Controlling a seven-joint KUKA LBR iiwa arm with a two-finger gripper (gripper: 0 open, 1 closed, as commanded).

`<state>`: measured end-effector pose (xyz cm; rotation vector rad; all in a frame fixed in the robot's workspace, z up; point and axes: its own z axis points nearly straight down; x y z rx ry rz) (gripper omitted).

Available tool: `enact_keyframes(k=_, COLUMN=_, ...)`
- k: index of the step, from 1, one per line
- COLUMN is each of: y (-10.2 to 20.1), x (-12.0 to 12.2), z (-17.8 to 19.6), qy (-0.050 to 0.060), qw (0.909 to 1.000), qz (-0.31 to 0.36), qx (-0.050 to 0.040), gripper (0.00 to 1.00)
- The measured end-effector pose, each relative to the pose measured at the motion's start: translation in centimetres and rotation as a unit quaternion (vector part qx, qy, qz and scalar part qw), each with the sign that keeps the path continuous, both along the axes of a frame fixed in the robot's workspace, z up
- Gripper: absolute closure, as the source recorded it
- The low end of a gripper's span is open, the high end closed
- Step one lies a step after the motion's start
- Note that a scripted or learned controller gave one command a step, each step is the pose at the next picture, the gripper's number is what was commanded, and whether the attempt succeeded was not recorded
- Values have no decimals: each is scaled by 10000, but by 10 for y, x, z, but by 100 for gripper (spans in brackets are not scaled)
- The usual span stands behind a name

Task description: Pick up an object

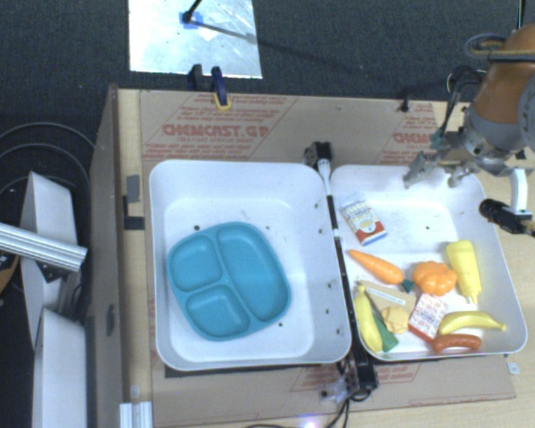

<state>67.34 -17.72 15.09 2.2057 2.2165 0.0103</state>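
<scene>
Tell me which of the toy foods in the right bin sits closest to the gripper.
The small white and orange carton. It lies alone in the bin's upper part, toward the gripper, while the carrot and other foods lie lower.

bench [250, 119] under two white bins [241, 194]

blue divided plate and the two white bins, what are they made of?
Blue divided plate: likely molded plastic, matte, uniform color, soft rounded compartment ridges. Left bin and right bin: probably thin formed plastic, smooth, slightly glossy, with rounded corners and rolled rims.
</scene>
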Motion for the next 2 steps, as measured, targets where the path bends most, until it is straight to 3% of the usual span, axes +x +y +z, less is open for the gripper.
enact_keyframes(k=1, y=-18, x=-126, z=-15, qy=117, qw=9999, qz=-54, qx=35, gripper=0)
enact_keyframes(k=2, y=27, x=-34, z=-6, qy=26, qw=10000, qz=30, qx=23, gripper=0)
